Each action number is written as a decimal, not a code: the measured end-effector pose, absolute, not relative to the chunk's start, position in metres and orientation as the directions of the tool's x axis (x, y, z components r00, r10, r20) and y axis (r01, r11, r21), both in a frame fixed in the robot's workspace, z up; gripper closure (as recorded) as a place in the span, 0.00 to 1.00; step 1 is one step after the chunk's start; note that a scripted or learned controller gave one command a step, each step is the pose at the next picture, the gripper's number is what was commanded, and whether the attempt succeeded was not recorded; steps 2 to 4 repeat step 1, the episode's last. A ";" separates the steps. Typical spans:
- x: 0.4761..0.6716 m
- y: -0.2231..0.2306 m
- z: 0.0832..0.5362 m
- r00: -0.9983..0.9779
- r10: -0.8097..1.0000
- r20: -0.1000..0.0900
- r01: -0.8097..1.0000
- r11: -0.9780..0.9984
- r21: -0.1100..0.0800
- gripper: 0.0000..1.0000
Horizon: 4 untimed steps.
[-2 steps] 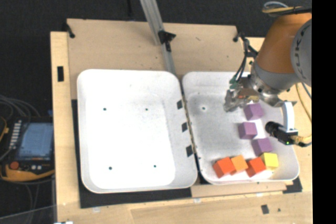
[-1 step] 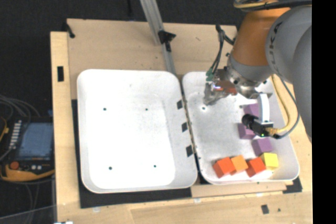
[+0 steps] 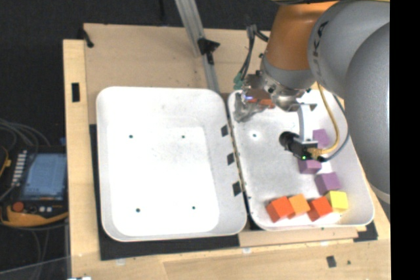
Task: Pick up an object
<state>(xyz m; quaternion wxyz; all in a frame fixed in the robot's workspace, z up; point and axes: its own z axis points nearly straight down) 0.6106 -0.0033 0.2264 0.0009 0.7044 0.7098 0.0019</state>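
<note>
step: approach | gripper [image 3: 246, 103] at upper left of right bin [image 3: 262, 167], open or closed: cannot tell | advice: centre over leftmost orange block [image 3: 281, 208], lower right, then descend straight

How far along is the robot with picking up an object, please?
Done: the gripper is over the right bin's far corner. In hand: nothing visibly held. Left: the whole pick; the orange blocks, red block, yellow block and purple blocks lie apart from it.
</note>
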 end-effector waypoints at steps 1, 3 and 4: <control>0.632 0.049 0.240 -0.008 1.000 0.002 1.000 0.008 0.004 1.00; 0.632 0.049 0.240 -0.008 1.000 0.002 1.000 0.008 0.004 1.00; 0.632 0.049 0.240 -0.008 1.000 0.002 1.000 0.008 0.004 1.00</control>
